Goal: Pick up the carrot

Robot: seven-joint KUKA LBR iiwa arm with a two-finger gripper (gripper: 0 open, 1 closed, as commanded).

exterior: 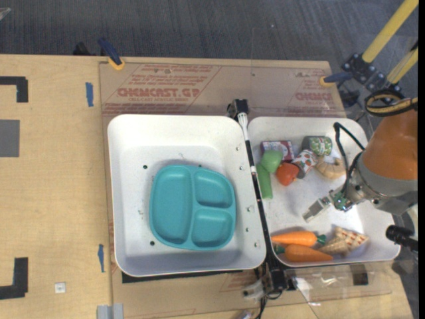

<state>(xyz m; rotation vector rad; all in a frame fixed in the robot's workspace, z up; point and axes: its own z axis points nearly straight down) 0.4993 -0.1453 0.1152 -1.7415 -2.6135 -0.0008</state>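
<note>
Hovering over the right bin point(372, 261), my hand point(317, 209) grips nothing; whether its tips are spread I cannot tell. At its six o'clock lie two carrots point(297, 238) side by side near the front wall. Descending between them could nudge both apart, or catch the pizza slice point(345, 239) at four o'clock.

A teal three-compartment plastic plate point(193, 206) lies in the left white bin point(126, 178). The right white bin point(292, 171) holds a green vegetable toy point(267, 171), a red tomato toy point(287, 173) and a pizza-slice toy point(345, 239).
</note>
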